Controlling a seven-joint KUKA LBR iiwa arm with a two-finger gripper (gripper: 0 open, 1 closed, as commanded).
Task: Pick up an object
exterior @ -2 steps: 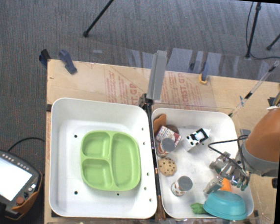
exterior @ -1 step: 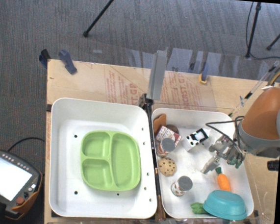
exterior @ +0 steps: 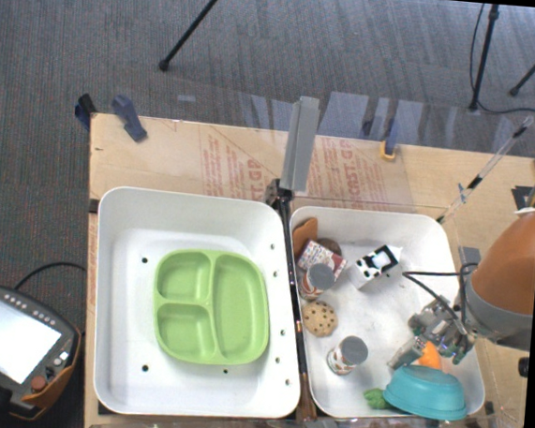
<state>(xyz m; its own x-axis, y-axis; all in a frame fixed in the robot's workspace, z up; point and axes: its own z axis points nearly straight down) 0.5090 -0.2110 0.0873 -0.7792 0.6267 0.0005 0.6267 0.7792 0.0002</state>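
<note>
My gripper (exterior: 421, 348) hangs low over the right side of the right bin (exterior: 407, 229), just above the teal bowl (exterior: 425, 393). A small orange object (exterior: 431, 358) lies right beside the gripper's tip, partly hidden by it. Further left in the same bin are a black-and-white toy (exterior: 377, 263), a patterned cup (exterior: 319, 266), a round cookie (exterior: 319, 318) and a small grey-topped cup (exterior: 348, 354). A green piece (exterior: 377, 397) pokes out at the bowl's left edge.
The left bin (exterior: 124, 242) holds a green divided plate (exterior: 211, 306). A brown object (exterior: 304, 231) leans in the right bin's far left corner. A grey post (exterior: 300, 150) stands behind the bins. A tablet (exterior: 11, 339) lies on the floor at the left.
</note>
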